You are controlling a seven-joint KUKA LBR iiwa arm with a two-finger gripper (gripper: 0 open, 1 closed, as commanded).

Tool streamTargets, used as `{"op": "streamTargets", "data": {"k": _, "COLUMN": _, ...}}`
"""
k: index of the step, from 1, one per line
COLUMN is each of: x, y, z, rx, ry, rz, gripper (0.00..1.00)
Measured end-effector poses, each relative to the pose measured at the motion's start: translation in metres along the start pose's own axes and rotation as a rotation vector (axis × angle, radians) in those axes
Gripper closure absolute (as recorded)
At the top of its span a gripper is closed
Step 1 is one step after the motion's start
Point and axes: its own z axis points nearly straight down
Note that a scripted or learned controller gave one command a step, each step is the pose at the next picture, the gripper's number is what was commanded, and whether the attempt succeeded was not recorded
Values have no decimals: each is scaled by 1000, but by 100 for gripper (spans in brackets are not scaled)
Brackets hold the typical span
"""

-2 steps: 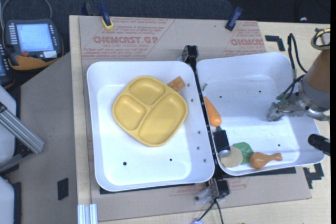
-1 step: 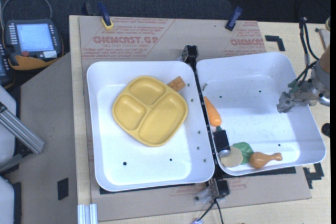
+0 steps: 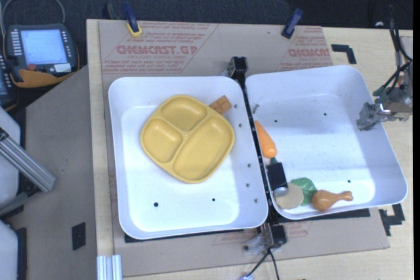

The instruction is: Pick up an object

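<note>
the small grey metal claw sits at the far right rim of the right-hand shallow white plastic bin, too small and blurred to tell its state, and nothing shows in it. the candidates crowd that bin's near-left corner, well apart from it: an orange toy carrot, a black block, a green-and-tan piece and a brown toy drumstick. the left bin on the desk holds a yellow divided plate, too broad for an easy pinch.

At three o'clock we see our gripper, small and grey, at the frame's edge; its arm is cut off there
</note>
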Motion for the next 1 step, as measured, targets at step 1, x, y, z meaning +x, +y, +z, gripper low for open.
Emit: {"op": "streamTargets", "data": {"k": 1, "x": 54, "y": 9, "z": 9, "rx": 7, "ry": 5, "rz": -4, "gripper": 100}}
